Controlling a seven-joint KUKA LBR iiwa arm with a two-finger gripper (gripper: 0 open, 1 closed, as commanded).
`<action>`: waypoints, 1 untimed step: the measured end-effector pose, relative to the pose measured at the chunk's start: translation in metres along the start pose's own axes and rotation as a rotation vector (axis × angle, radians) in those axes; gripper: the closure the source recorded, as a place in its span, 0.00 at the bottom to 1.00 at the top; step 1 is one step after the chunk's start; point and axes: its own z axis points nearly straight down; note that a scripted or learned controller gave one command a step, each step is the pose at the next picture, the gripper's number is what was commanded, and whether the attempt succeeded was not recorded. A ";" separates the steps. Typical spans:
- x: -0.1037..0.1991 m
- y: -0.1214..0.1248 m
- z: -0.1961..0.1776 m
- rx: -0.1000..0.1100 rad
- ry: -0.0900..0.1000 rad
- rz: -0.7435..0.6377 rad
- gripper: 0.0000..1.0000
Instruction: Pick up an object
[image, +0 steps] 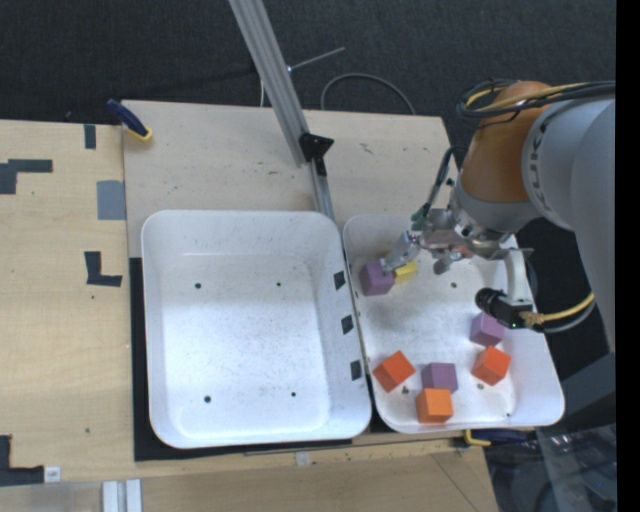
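We put the gripper (425, 252) low over the right bin (540, 405), reaching for the small yellow piece (405, 270) touching a purple block (376, 278); grip state can't be told, so next needs a firm close and lift.

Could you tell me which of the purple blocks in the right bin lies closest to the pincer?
The purple block at the bin's upper left, beside a small yellow piece under the pincer; the other two purple blocks lie lower down near orange blocks.
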 end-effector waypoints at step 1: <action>0.003 0.007 0.057 -0.008 0.005 0.000 0.00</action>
